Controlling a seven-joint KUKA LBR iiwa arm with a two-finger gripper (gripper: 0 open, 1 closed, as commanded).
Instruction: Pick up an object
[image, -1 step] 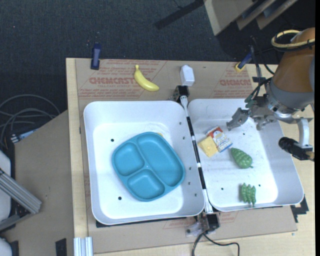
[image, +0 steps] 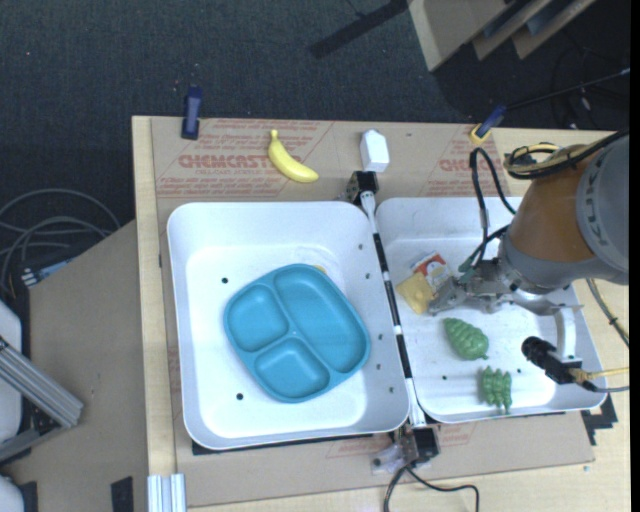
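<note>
Blue divided plate (image: 294, 331) in the left white bin (image: 190, 260); 2 green toys (image: 465, 338) (image: 495, 387) and a yellow piece (image: 414, 292) in the right white bin (image: 440, 405); yellow banana (image: 289, 160) on the tan, red-lettered bench (image: 240, 150).

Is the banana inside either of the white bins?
No, the banana lies on the cardboard-covered bench beyond the left bin, outside both bins.

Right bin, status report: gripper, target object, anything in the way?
Gripper low in right white bin, at yellow flat item. Grasp unconfirmed. Green lumpy toy beside it.
</note>
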